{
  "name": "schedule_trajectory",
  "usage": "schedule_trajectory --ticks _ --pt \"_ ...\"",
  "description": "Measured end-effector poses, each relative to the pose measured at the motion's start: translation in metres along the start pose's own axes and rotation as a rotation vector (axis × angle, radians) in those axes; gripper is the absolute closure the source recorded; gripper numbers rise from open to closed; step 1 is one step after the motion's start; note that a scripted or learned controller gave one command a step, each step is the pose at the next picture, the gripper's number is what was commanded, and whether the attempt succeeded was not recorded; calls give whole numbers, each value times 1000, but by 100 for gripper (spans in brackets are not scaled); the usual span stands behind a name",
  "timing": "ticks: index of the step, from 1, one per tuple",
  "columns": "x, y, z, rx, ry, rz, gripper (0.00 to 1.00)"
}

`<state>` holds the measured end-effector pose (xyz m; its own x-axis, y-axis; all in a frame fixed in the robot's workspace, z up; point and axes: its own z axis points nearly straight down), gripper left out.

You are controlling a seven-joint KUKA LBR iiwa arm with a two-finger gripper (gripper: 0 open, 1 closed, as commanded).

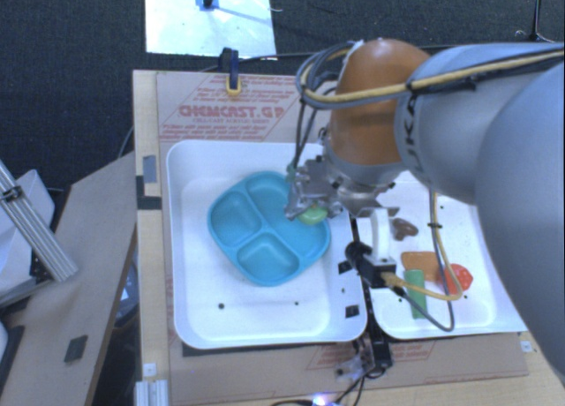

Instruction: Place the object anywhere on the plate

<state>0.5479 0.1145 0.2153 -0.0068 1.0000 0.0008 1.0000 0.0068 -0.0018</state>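
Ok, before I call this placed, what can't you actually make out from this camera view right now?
- The gripper: the wrist above covers it.
- The green object: a sliver shows at the blue plate's right rim; whether it rests there or is held, unclear.
- The right bin: the arm hides most of it.
- Items there: too small to identify.

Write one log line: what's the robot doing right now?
fingers: over blue plate right edge | green object: at fingers, grip unclear | plate: in left bin

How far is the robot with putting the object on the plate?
Mostly done: the gripper has brought a small light green object over the right rim of the blue three-compartment plastic plate in the left white bin. It seems pinched between the fingers. Left: release it onto the plate.
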Motion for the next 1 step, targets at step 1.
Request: schedule_trajectory --ticks 1 --pt "-1 1 -1 -2 0 4 0"
